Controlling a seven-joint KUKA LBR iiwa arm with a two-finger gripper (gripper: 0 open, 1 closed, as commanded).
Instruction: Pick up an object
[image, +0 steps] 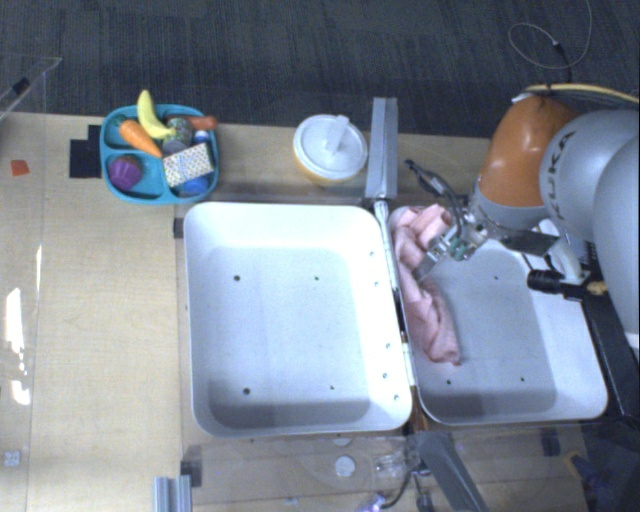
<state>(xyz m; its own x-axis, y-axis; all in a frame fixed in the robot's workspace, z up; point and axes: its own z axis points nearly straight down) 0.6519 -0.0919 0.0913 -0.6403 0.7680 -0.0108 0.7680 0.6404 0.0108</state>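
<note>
reaching in from the right, the grey arm (560, 160) has its gripper (440, 248) down in the right bin (530, 400), right at the upper end of the pink cloth (425, 300). the fingers sit against the folds, but whether they're pinched on fabric or loose, i cannot tell. the cloth lies bunched along the bin's left wall. left bin (290, 410) beside it, blue tray of toy food (160, 150) and a white lidded cup (330, 147) behind.
</note>
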